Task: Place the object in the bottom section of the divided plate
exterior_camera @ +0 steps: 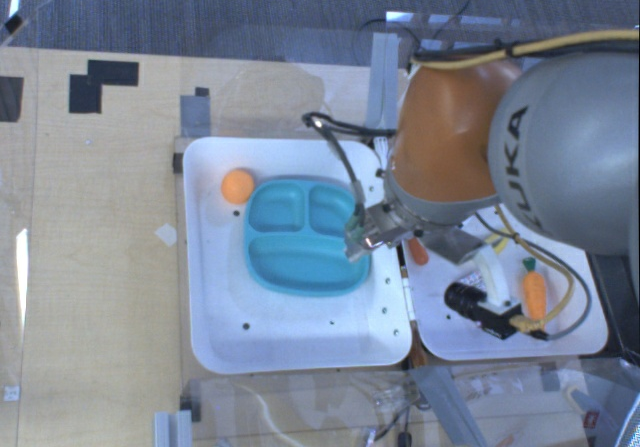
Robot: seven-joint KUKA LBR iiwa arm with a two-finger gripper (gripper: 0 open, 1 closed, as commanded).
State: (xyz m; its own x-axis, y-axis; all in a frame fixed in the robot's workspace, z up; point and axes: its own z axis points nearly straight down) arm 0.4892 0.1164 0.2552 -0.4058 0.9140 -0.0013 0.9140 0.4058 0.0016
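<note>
A blue divided plate (302,235) lies in the left white bin (240,335), with two small sections at the top and one wide section (298,265) at the bottom. All three sections look bare. An orange ball (237,186) rests on the bin floor just off the plate's upper left corner. My gripper (360,234) hangs over the plate's right rim, beneath the orange-banded wrist. I see nothing between its tips.
The right bin (570,340) holds a small carrot (535,295), a white object (492,270) and a small red piece (417,254) near the dividing wall. The arm's bulk covers the upper part of that bin.
</note>
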